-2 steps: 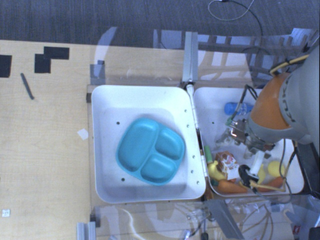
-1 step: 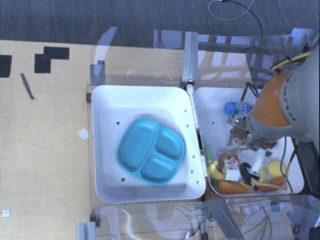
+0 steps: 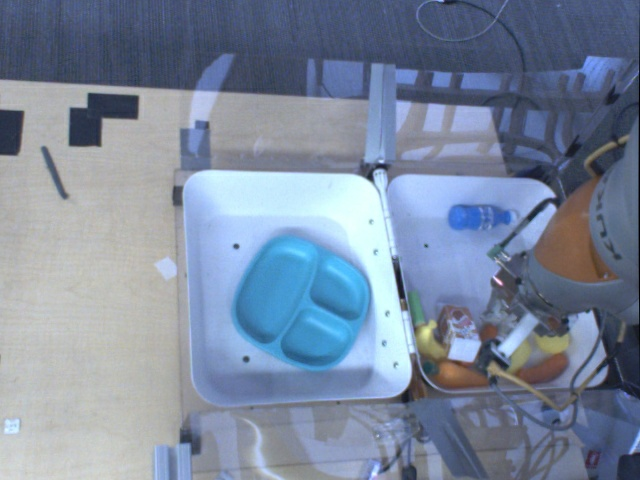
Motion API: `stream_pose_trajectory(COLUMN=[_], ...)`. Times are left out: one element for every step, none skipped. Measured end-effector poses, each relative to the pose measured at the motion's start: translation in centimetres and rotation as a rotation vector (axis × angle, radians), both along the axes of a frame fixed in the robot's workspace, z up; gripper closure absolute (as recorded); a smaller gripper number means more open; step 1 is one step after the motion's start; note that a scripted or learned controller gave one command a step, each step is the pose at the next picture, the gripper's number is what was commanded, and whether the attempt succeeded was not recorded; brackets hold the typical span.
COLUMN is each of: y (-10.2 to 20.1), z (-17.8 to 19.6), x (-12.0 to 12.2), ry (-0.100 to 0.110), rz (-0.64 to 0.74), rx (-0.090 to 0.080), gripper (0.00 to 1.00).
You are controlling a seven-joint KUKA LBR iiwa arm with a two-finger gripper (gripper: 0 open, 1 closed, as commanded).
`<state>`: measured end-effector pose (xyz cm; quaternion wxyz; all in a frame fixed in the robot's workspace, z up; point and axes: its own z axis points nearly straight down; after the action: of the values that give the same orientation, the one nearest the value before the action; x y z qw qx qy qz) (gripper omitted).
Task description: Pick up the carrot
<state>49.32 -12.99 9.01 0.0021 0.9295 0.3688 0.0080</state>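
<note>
The carrot [image 3: 458,373] is an orange, elongated piece lying along the front wall of the right bin [image 3: 440,203]. My gripper [image 3: 503,320] hangs low over the clutter in that bin's front half, just up and to the right of the carrot. The wrist hides the spot right under the gripper. I see nothing held in it.
Around the carrot lie a yellow banana-like item [image 3: 428,340], a red-brown packet [image 3: 460,325], a yellow piece [image 3: 551,344] and a reddish-orange piece [image 3: 546,369]. A blue bottle [image 3: 480,216] lies at the bin's back. The left bin [image 3: 215,268] holds a blue divided plate [image 3: 302,300].
</note>
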Motion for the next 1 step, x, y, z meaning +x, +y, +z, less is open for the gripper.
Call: stream_pose_trajectory(y=[-6.32], z=[-0.02], x=[-0.41], ry=[0.011], rz=[-0.127], rx=[-0.001], gripper=[1.00])
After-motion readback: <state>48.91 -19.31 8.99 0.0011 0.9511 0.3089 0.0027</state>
